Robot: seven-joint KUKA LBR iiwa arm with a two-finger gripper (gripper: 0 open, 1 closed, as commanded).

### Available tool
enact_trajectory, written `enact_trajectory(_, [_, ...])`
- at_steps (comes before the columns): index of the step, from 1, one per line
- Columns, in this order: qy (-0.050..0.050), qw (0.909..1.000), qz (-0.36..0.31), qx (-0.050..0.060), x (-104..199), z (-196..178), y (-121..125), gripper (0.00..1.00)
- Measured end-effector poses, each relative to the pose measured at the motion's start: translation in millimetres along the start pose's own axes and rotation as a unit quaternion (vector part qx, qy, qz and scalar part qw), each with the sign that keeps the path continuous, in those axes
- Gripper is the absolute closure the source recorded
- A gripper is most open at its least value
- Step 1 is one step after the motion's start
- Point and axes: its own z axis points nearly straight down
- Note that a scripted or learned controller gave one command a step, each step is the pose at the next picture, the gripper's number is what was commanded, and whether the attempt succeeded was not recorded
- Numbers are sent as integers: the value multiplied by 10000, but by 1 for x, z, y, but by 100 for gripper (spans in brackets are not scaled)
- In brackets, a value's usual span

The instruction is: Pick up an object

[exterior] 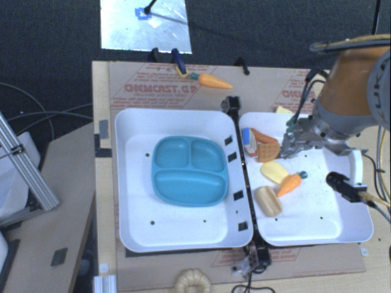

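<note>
The right bin (317,224) holds several toy foods: a brown waffle-like square (268,152), an orange-red piece (263,137) behind it, a small blue and white item (248,141), a pale yellow piece (274,173), a small carrot (289,184) and a tan bread roll (267,201). My gripper (286,146) hangs low over the right bin, just right of the waffle square. Nothing shows between its fingers. A blue divided plate (188,170) lies in the left bin (140,224).
A larger toy carrot (212,81) lies on the cardboard behind the bins. A pale yellow item (283,110) peeks out behind the right bin. A black fitting (343,187) juts over the right bin's right side. A beige ring (194,281) lies at the front edge.
</note>
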Motion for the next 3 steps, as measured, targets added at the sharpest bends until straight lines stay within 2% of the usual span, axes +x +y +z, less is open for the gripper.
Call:
enact_trajectory(1, [4,10000,-1,3,10,-7,-11,100])
enact_trajectory(2, [-4,10000,29,8,3,12,-7,100])
enact_trajectory(3, [1,10000,8,-2,8,2,4,100])
